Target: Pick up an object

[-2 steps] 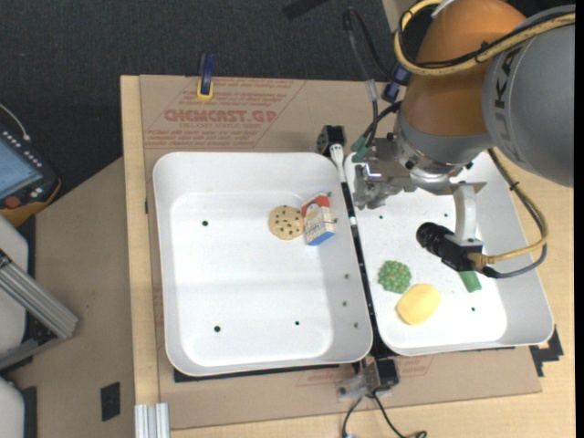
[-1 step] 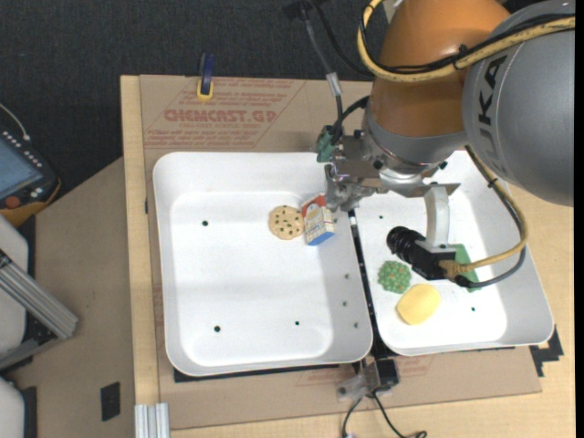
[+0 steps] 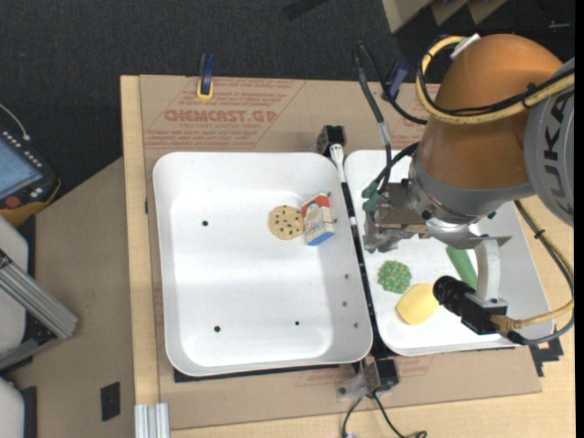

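The arm's orange and grey wrist hangs over the right bin [image 3: 525, 245], with my gripper [image 3: 377, 235] low at that bin's left side. Just below the gripper lies a bumpy green ball [image 3: 394, 276]. A yellow lemon-like piece [image 3: 417, 305] sits beside it toward the front. A long green piece [image 3: 461, 265] is partly hidden under the arm. In the left bin [image 3: 237, 318], a round chocolate-chip cookie [image 3: 286, 222] lies next to a small red, white and blue carton [image 3: 318, 219], near the back right.
A black divider with clamps [image 3: 354, 272] runs between the two bins. Cables [image 3: 374, 108] trail from the arm over the back of the bench. The bins rest on a cardboard sheet [image 3: 228, 103].
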Controlling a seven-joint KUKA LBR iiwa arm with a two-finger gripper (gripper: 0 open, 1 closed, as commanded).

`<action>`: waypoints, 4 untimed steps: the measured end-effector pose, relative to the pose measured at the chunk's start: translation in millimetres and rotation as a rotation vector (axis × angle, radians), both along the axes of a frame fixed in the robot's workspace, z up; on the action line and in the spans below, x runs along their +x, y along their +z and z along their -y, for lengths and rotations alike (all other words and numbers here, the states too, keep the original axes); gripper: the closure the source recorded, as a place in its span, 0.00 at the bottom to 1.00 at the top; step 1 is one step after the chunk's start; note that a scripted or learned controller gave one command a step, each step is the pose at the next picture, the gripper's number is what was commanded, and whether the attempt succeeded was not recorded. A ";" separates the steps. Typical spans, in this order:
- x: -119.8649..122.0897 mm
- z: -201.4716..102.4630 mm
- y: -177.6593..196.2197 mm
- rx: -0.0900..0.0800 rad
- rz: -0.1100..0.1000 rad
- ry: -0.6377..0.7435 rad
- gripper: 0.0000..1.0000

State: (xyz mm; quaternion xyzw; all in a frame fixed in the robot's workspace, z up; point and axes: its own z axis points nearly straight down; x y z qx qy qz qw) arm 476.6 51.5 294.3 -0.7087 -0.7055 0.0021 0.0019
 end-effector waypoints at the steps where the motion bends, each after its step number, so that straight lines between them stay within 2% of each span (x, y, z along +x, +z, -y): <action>1: 1.2 -73.1 -41.0 0.002 -0.002 0.011 1.00; 2: 2.7 -160.6 51.9 0.007 0.016 0.016 1.00; 3: 2.7 -155.0 56.8 0.000 0.007 0.007 1.00; 4: 1.2 -52.0 -50.2 -0.006 -0.007 -0.008 1.00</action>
